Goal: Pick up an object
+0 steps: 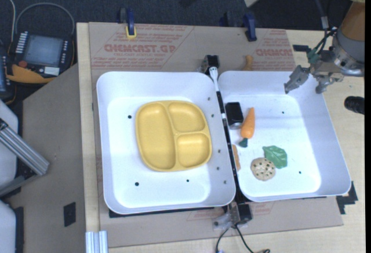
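nearest the camera, the right bin (324, 185) holds the candidate objects in its front half: a cookie (263, 169) lies flat, with a green leafy piece (276, 156) just beside it, touching or nearly so. both rest loose on the white floor, well apart from the walls, which leaves room for fingers to come down on either side. further back, a carrot (248, 122) lies tilted near the left wall, with a small black block (234, 113) just beside it at the divider; that crowding would make a clean approach harder there.

in the left bin (110, 147) a yellow divided plate (173, 134) sits centred and flat, its three compartments bare.

farthest back, the gripper (306, 79) hangs over the rear right corner of the right bin, its two fingers spread wide apart with nothing between them. it stands well apart from every object, so no pick has begun. judgement: the open stance suits a descent, but the arm must first travel forward and left over the cookie or carrot.
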Controlling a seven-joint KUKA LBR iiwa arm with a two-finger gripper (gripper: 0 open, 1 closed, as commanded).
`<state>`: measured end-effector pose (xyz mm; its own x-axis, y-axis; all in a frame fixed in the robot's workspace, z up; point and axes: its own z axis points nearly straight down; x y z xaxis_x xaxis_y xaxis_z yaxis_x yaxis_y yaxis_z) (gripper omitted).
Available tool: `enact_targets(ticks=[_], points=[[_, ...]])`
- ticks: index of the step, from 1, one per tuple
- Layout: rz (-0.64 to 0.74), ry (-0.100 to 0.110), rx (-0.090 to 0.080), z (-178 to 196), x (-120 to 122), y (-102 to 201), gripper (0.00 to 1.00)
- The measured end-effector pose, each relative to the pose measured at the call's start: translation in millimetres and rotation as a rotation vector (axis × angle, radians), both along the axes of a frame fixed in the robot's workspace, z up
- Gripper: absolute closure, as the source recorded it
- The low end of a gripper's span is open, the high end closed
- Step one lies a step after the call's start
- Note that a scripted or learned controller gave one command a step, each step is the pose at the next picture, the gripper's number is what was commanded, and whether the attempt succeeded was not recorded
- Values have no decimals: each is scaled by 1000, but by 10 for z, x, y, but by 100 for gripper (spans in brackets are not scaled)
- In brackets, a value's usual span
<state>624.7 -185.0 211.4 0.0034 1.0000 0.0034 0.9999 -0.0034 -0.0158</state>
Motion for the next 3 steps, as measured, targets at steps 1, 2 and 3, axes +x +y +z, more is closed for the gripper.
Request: enact_targets(ticks=[1, 2, 3], points=[[4, -15, -3, 90, 31, 7, 0], [3, -10, -2, -452, 84, -73, 0], [4, -9, -2, -924, 13, -9, 0]])
